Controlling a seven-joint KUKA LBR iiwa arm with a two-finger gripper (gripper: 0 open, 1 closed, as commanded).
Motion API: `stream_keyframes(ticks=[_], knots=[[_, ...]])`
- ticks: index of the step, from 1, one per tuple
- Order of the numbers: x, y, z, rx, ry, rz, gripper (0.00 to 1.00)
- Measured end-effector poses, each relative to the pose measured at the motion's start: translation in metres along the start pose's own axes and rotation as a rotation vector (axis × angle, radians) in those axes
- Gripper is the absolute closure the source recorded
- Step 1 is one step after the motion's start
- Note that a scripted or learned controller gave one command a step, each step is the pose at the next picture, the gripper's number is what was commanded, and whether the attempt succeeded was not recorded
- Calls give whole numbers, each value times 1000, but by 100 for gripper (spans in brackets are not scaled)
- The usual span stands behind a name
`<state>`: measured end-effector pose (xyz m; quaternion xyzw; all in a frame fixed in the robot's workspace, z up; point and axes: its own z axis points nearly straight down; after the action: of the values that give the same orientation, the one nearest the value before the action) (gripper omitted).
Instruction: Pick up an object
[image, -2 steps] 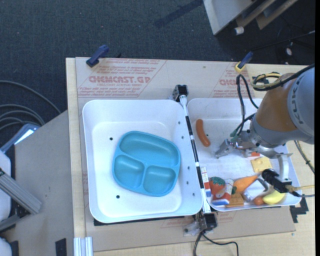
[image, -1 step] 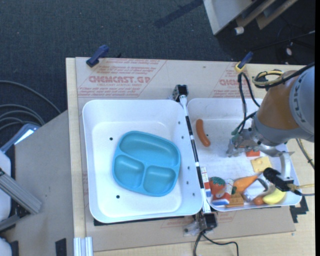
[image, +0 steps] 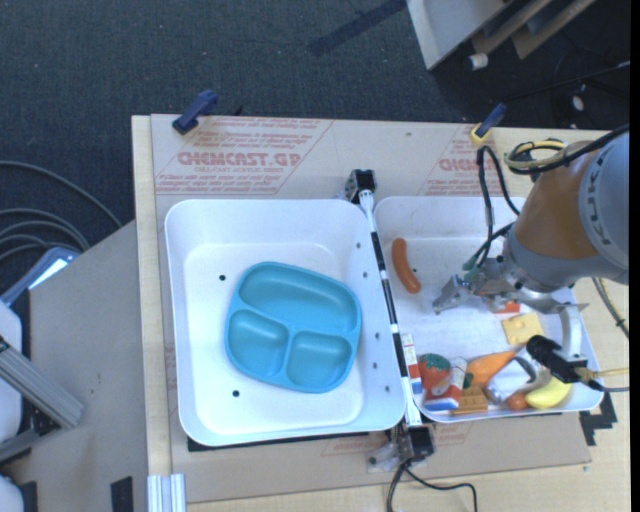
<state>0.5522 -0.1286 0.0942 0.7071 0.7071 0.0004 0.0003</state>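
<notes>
On the tabletop (image: 250, 150) sit two white bins. The left bin (image: 190, 330) holds a blue plate with three parts (image: 292, 326). The right bin (image: 440, 225) holds a toy hot dog (image: 405, 265) near the middle wall, then a strawberry (image: 434, 370), a carrot (image: 487, 365), a cheese slice (image: 521, 328) and a banana (image: 548, 394). The gripper (image: 447, 297) hangs above the bin floor beside the hot dog, holding nothing. I cannot tell how the fingers are set.

Right white bin (image: 440, 215): grey arm's two-finger gripper (image: 448, 297) hangs low over its floor, just right of an orange-red sausage-shaped toy (image: 405, 265). Nearer the bin's front wall lie toy foods: carrot (image: 490, 364), yellow banana (image: 548, 394), cheese slice (image: 521, 328). Left white bin (image: 190, 300), beside it, holds a blue three-compartment plastic plate (image: 292, 326).
</notes>
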Motion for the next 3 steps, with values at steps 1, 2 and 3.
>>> stream_keyframes(ticks=[1, 2, 3], knots=[[34, 36, 10, 1, 0, -1, 0], [17, 88, 9, 0, -1, -1, 0], [-3, 112, 11, 17, 2, -3, 0]])
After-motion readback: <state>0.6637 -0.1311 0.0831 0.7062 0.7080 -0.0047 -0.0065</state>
